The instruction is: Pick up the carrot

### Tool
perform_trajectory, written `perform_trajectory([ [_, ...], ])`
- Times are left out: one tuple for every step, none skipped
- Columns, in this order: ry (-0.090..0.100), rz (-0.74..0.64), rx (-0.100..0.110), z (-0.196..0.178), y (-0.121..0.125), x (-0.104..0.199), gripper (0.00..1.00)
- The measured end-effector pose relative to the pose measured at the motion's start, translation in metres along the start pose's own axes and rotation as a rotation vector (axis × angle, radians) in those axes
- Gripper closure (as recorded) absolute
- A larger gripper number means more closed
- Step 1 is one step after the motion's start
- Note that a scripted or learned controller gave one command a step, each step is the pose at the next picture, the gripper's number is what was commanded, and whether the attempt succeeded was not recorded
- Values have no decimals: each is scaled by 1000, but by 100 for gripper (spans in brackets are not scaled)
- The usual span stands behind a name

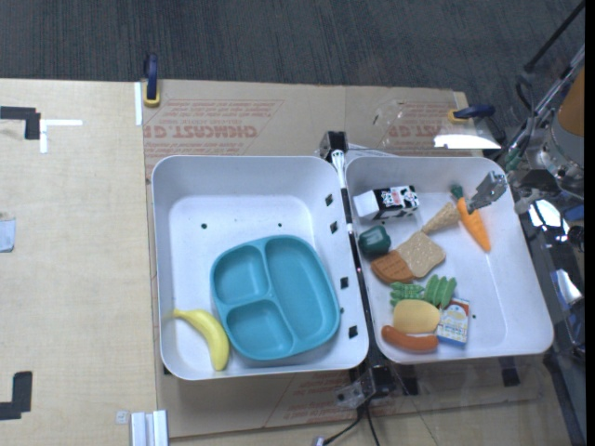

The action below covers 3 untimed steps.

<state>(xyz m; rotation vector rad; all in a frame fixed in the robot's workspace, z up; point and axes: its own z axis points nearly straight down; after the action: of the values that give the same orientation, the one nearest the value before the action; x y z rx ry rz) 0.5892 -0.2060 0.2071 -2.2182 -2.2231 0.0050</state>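
Small orange plastic carrot (475,228) w/ green top lies alone nr right bin's (521,337) far right wall, away from food clutter. Metal two-finger gripper (482,196) at its top end; open/closed: can't tell.

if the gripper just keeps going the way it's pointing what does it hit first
Probably the carrot: the gripper points down and left, and the carrot's top lies right at its tip. Depth is unclear from this slanted view.
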Motion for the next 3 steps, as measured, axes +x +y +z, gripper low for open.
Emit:
perform_trajectory([
  [-6, -77, -10, 92, 32, 11, 0],
  [-12, -79, -13, 80, 33, 9, 100],
  [0, 30, -4, 49, 44, 83, 100],
])
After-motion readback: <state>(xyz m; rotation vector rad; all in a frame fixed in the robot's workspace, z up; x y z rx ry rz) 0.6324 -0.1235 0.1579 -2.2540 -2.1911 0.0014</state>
